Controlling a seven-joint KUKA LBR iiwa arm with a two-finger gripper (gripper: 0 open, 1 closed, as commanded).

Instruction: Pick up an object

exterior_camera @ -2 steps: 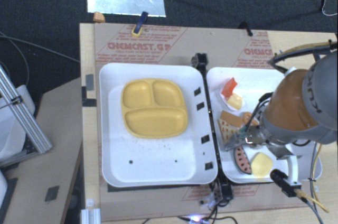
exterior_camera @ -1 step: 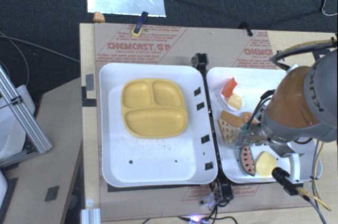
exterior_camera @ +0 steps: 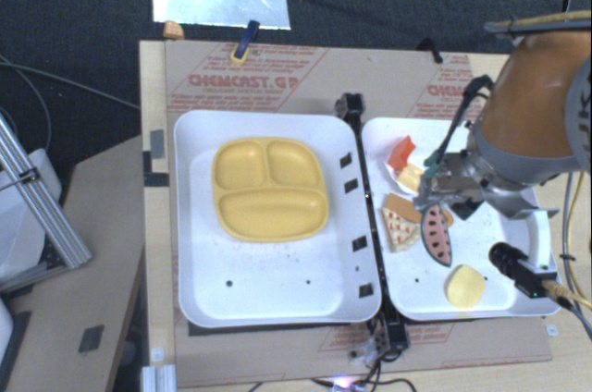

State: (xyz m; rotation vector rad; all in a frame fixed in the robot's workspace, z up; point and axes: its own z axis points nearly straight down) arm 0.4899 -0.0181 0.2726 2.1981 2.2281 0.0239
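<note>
Watermelon slice point(exterior_camera: 437, 236) just below end effector point(exterior_camera: 435, 189), long axis running near-far; grip state cannot be told

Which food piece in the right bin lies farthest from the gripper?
The yellow piece near the bin's front edge, apart from the watermelon slice, pizza slice and red piece by the gripper.

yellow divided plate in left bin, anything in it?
Empty. The yellow divided plate lies flat in the left bin, and all three compartments show bare yellow. The toy foods lie in the right bin.
</note>
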